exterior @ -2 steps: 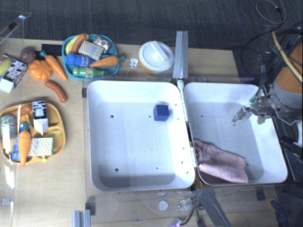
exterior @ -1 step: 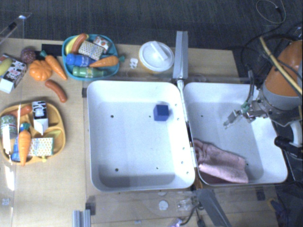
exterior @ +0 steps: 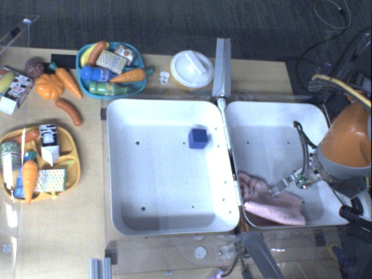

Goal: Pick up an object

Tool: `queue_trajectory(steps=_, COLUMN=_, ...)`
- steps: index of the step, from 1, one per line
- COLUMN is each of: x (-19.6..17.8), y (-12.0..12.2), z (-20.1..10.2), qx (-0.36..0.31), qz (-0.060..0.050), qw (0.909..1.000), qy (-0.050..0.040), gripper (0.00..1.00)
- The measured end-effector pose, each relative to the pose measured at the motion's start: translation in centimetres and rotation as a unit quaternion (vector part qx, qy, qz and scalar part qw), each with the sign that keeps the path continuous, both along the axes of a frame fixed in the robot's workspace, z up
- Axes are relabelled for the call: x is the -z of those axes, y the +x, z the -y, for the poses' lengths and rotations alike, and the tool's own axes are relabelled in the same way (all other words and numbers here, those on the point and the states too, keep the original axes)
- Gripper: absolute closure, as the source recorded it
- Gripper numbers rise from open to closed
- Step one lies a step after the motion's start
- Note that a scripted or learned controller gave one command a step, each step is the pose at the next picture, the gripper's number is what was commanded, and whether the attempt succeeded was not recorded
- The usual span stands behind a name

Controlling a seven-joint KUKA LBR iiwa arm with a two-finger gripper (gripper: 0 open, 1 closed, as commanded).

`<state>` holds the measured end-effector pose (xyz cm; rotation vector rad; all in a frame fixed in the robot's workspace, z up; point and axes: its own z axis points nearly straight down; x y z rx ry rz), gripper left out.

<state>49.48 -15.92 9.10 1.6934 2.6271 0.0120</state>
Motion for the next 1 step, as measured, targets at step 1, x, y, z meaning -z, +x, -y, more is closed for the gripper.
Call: queue_trajectory(steps=1, x=-0.46, y=2.78, z=-6.70, qx=0.012, qz=-0.006, qw=0.9999, qy=0.0012, gripper=0.00)
